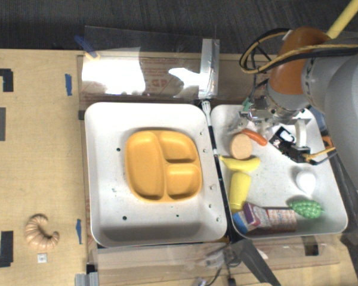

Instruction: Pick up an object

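Nearest the camera, along the front wall of the right bin [337,186], lies a tube [268,217] with a blue cap at its left end, and just beside its right end a green knobbly piece [305,208]. Behind them a yellow piece [239,180] runs lengthwise by the bin's left wall, its wide end touching a tan round piece [241,147]. An orange strip [256,137], like a small carrot, sits just behind that round piece. A white egg shape [305,180] rests toward the right wall, hard to read against the white floor.

My gripper [267,117] hangs over the back of this bin, above and a little right of the orange strip. I cannot tell how it stands; wrist hardware and cables hide that part. I see nothing held there.

The left bin [101,159] carries a yellow divided tray [162,162], and a curled tan shape [42,231] lies out on the worktop [30,130], well apart from both bins.

Any of these would count. My pick would be the tan round piece or the orange strip, since both are close under me. They look like light, hard plastic toys, so probably smooth and apt to squirt out of a pinch. I would take the strip across its narrow width, near the middle. The round piece touches the yellow one, which leaves little room on that side. The tube looks softer and would likely give.
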{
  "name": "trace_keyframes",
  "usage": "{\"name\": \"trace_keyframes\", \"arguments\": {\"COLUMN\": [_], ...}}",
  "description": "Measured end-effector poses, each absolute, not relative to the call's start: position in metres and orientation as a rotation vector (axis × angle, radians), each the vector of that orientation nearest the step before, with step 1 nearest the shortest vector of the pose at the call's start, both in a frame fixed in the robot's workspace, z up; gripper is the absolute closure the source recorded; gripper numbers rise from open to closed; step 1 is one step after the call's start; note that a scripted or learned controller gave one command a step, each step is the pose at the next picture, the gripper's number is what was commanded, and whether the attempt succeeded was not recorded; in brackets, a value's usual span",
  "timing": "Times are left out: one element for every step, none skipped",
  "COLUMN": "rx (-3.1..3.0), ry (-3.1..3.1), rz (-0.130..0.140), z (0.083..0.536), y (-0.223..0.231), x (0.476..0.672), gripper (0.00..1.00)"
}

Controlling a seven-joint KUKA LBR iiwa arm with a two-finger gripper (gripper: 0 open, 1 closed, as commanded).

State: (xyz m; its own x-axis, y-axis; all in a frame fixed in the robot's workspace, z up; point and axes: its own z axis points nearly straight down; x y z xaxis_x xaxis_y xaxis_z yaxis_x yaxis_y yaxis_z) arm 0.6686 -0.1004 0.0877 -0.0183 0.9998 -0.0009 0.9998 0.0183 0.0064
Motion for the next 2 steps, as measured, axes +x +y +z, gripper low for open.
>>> {"name": "trace_keyframes", "arguments": {"rx": [2.194, 2.262], "ry": [2.236, 2.172], "rz": [0.01, 0.013], "z": [0.1, 0.19], "y": [-0.1, -0.04], "x": [0.67, 0.669], "gripper": [1.0, 1.0]}}
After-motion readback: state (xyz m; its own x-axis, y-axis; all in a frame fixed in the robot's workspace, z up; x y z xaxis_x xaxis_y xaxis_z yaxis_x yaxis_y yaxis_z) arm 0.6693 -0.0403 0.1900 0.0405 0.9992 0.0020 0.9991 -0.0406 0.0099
